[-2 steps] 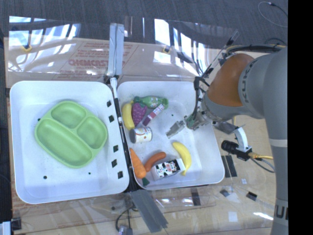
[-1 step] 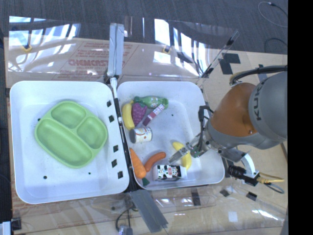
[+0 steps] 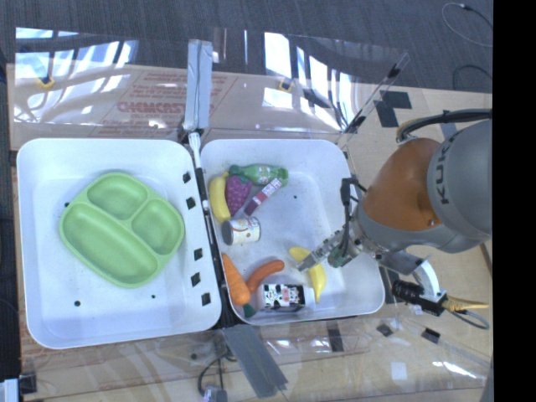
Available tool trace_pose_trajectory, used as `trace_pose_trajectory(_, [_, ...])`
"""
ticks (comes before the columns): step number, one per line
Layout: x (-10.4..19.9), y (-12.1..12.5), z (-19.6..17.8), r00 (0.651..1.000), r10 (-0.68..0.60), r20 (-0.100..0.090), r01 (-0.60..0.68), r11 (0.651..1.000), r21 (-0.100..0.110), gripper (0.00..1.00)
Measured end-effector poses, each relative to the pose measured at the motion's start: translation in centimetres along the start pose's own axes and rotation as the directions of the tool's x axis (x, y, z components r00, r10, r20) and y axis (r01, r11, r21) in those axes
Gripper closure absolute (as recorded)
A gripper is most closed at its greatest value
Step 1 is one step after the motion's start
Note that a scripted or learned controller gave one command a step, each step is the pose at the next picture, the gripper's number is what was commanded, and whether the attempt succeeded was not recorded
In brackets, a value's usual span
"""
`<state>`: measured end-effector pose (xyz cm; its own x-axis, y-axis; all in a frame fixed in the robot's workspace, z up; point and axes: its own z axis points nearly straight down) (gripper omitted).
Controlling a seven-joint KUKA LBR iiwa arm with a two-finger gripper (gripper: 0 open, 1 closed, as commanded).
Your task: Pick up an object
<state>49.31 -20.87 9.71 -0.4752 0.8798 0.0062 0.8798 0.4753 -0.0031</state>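
Observation:
My gripper point(image 3: 328, 255) is low in the right bin point(image 3: 322, 162), near its right wall, just over a yellow banana-like toy point(image 3: 313, 276). The gripper covers part of the toy, and I cannot see whether it touches it. To their left lie a red sausage point(image 3: 265, 270), an orange carrot point(image 3: 235, 280) and a black-and-white carton point(image 3: 282, 296). Farther back are a small can point(image 3: 243, 230), a yellow banana point(image 3: 218, 198), purple grapes point(image 3: 238, 193) and a green bottle point(image 3: 261, 174).
The left bin point(image 3: 42, 224) holds a green divided plate point(image 3: 121, 227). A dividing wall point(image 3: 201, 224) with black clips runs between the bins. The arm's orange and grey body point(image 3: 419, 195) hangs over the right bin's right edge.

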Motion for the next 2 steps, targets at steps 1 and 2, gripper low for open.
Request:
trace_pose_trajectory(1, [0.6, 5.0, -5.0, 0.997, 0.081, 0.003, -0.081, 0.997, 0.000, 1.00])
trace_pose_trajectory(2, [4.9, 12.6, -12.8, 0.988, 0.153, 0.003, -0.153, 0.988, 0.001, 1.00])
